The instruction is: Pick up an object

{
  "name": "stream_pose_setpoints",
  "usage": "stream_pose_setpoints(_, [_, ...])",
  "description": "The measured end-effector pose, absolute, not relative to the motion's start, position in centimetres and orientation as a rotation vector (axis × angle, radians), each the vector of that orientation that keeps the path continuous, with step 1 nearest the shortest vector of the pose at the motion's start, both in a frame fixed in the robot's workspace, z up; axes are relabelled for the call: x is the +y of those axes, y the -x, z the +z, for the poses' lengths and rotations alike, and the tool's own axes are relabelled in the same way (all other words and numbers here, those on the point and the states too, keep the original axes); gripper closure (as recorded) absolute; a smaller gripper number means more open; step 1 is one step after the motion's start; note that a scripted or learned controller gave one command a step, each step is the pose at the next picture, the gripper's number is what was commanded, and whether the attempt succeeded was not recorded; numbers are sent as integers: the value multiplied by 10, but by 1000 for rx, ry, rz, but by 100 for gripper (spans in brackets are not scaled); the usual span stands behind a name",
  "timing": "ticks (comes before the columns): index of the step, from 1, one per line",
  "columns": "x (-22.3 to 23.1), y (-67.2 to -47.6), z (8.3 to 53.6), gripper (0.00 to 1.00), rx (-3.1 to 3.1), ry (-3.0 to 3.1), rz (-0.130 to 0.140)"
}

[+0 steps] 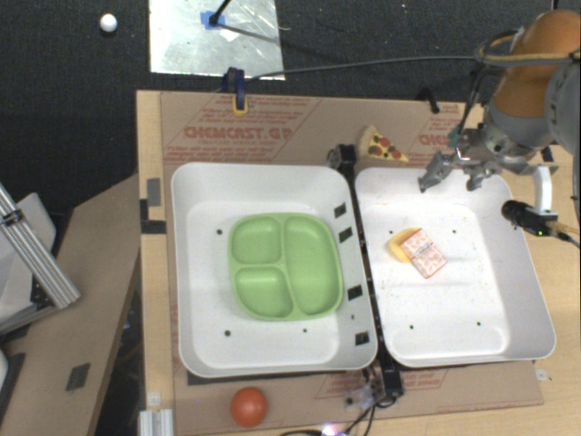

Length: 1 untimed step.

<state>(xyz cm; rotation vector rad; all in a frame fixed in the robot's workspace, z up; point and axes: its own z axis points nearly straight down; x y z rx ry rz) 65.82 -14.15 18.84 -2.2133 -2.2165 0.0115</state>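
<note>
My pincer [451, 173] hangs spread apart, gripping nothing, over the right bin's [508, 334] far edge. A small box [426, 254] lies below it.

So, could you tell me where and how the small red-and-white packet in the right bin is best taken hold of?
Probably from straight above, closing on its two long edges. The packet lies flat and slanted on the right bin floor, so no side is raised. A yellow piece touches its upper-left end, so grip nearer the lower-right end. The pincer hovers near the bin's far rim.
</note>
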Motion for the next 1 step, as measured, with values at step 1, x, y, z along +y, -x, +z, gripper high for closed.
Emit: stream_pose_setpoints(1, [-141,-661,197,0,-2226,2218,-1])
